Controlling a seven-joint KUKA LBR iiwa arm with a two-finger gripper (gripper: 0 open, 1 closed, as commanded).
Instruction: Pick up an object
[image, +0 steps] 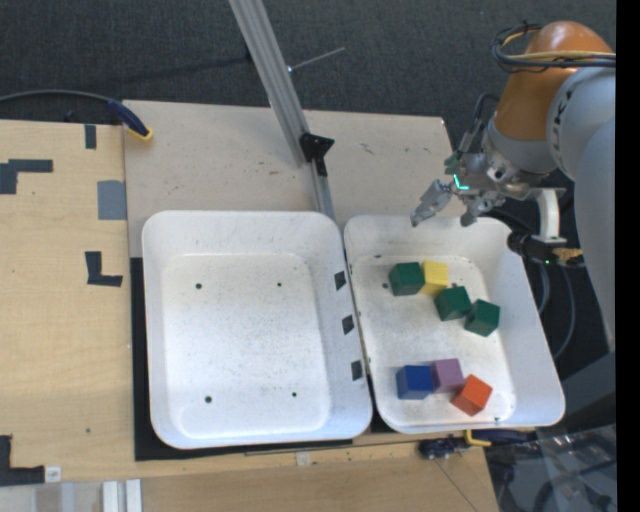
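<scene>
While gripper (445, 210) hangs fingers apart, right bin (530, 345) below it holds seven blocks; nearest, green cube (406, 279).

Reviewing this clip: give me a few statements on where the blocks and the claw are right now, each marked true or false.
1. All the blocks lie in the right bin. True.
2. The claw holds the yellow block. False: nothing is between its fingers; it hangs over the bin's far rim, and the yellow block lies in the bin.
3. The yellow block touches a green block. True.
4. The orange block lies at the far end of the bin. False: it lies at the near end, beside the purple block.
5. The blue block sits in the left bin. False: it sits in the right bin, next to the purple block.
</scene>
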